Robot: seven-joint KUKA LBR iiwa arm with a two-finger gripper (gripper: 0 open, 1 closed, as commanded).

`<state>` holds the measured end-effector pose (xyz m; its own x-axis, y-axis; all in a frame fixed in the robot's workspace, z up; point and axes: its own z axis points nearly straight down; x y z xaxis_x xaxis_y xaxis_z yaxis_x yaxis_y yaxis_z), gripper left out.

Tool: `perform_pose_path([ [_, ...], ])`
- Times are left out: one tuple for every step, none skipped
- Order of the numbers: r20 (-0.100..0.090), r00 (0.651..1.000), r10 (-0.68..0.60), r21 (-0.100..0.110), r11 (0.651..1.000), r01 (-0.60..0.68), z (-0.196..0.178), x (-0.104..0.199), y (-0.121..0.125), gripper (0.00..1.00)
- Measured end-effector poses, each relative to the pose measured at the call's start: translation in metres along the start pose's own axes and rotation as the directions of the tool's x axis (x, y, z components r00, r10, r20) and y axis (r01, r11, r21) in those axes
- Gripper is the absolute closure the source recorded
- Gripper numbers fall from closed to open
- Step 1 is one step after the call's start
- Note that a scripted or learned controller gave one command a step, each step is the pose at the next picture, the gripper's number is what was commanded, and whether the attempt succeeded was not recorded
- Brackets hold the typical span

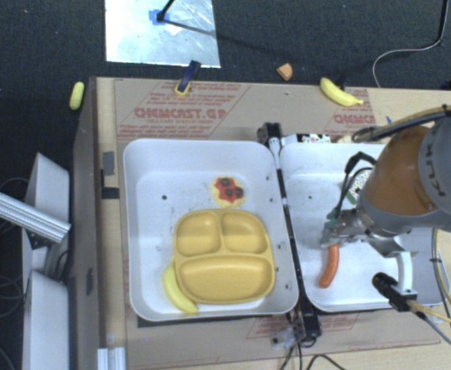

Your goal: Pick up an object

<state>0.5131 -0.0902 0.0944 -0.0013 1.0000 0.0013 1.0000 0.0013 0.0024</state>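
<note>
Two bins are shown, with the arm lowered over the right one near an orange sausage.

In the left bin [144, 206] a yellow divided tray [223, 254] is laid flat, a yellow banana [176, 291] is tucked against its lower-left edge, and a small red-and-yellow toy [229, 191] sits just above it. In the right bin [310, 187] the orange sausage [330, 267] lies nearly upright, and the gripper [339, 230] is placed just above its upper end, seemingly for a grasp. Whether the gripper is closed on it cannot be told.

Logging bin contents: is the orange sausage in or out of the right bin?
In. The sausage lies on the right bin floor, just below the hand.
</note>
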Motion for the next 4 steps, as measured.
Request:
perform_pose_path([
  [0.001,1.000,-0.002,-0.001,1.000,0.002,-0.091,0.035,0.049,1.00],
  [0.001,1.000,-0.001,0.001,1.000,0.001,-0.090,0.034,0.048,0.00],
  [0.002,1.000,0.000,0.001,1.000,0.000,0.010,-0.008,0.001,0.00],
  [0.001,1.000,0.000,-0.001,1.000,0.000,0.000,-0.007,0.002,1.00],
])
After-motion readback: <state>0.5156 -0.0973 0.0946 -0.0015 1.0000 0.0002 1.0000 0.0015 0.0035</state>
